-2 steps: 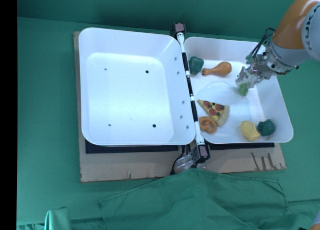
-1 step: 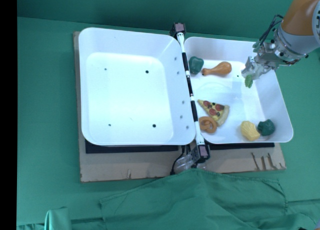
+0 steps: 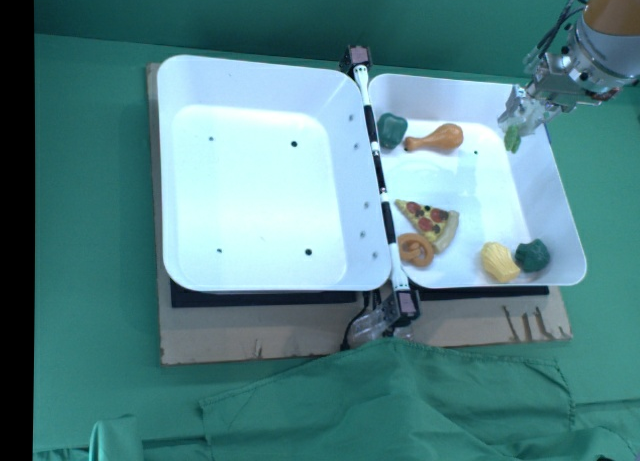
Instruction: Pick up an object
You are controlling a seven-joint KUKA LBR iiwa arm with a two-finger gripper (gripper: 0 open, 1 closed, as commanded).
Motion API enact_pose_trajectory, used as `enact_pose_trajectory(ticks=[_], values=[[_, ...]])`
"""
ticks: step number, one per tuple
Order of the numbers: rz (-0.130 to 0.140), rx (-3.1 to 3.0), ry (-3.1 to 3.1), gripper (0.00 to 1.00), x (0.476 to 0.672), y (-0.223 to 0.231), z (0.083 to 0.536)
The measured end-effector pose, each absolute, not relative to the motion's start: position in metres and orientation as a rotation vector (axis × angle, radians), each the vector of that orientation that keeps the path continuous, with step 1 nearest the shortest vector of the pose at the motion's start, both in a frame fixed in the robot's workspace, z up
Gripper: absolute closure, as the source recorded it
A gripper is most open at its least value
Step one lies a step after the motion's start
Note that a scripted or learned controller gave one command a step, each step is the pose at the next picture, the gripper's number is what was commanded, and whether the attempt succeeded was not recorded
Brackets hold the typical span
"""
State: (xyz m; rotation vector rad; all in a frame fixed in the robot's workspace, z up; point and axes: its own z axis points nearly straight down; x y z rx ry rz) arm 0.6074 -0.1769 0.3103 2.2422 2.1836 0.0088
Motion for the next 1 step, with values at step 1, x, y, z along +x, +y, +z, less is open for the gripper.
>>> enact_pose_trajectory(ticks=[1], values=[[0.009,2.256,2.169,1.00,0.5984,-0.1798,0.3689]])
